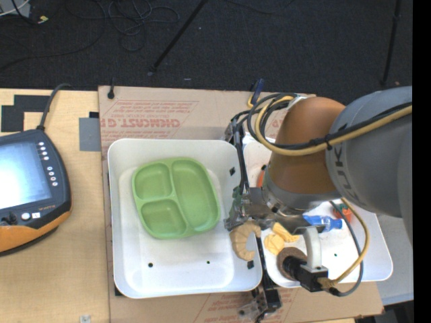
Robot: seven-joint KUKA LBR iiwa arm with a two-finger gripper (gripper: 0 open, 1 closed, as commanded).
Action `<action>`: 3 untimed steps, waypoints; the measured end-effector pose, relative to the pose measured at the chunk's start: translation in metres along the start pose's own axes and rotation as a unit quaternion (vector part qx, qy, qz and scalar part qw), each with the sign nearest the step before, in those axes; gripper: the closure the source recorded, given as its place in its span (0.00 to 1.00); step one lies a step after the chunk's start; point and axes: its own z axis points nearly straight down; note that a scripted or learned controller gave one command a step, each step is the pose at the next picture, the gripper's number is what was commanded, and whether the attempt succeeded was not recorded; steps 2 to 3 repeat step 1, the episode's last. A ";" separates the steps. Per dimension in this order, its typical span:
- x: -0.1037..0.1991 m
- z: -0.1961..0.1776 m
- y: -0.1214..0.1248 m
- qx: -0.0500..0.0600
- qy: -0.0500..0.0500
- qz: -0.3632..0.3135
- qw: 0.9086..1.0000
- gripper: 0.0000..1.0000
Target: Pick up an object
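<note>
Arm wrist (303,160) lowered over right bin (377,261); gripper (246,237) beside tan croissant-like object (244,242); jaw state cannot be told. Grasp step judged underway; closing and lifting required next.

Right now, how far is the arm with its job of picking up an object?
Done: the arm has reached down over the right bin, at the wall it shares with the left bin. In hand: nothing I can confirm; the wrist hides the claw, and small items, a tan curved piece and a yellow one, lie beneath it. Left: a visible grasp and lift. The green divided tray lies in the left bin.
</note>
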 end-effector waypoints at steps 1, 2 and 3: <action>0.026 0.008 -0.008 0.000 0.000 0.001 1.000 1.00; 0.026 0.008 -0.008 0.000 0.000 0.001 1.000 1.00; 0.026 0.008 -0.008 0.000 0.000 0.001 1.000 1.00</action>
